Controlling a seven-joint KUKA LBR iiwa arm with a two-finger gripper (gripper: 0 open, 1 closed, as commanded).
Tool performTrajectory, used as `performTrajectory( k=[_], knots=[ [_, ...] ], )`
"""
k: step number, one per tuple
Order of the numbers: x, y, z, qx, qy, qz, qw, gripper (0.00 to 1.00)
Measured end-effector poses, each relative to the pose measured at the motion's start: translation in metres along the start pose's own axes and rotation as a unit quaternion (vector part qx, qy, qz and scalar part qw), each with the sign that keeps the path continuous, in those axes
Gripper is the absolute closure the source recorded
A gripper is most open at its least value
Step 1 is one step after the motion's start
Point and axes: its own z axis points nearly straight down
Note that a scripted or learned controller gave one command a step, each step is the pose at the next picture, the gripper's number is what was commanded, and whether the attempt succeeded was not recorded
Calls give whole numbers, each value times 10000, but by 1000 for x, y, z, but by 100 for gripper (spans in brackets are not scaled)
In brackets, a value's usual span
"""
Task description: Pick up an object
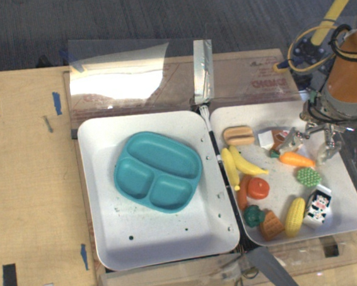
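Note:
My gripper (316,140) hangs over the far right part of the right bin (354,216), and its two metal fingers stand open with nothing between them. Just below and left of it lies an orange toy carrot (296,158), with a green knobbly piece (307,176) beside it. Further into the bin are a hot dog bun (238,135), a yellow banana (238,163), a red tomato (257,188), a corn cob (294,216) and a cow-patterned carton (318,207).
A teal divided plate (159,171) lies in the left bin (106,242). A small white and red item (272,139) sits left of the gripper. A green broccoli (253,215) and a brown pastry (271,224) rest near the right bin's front edge.

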Motion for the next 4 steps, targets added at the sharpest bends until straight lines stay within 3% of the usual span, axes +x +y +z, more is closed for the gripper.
performTrajectory(
  k=[1, 2, 3, 4],
  knots=[
    [-24, 6, 7, 36, 60, -1798, 9837, 0],
    [-70, 27, 7, 41, 35, -1968, 9804, 0],
    [-93, 64, 16, -35, 32, -2375, 9714, 0],
    [-95, 63, 5, -13, 13, -2368, 9716, 100]
  ],
)
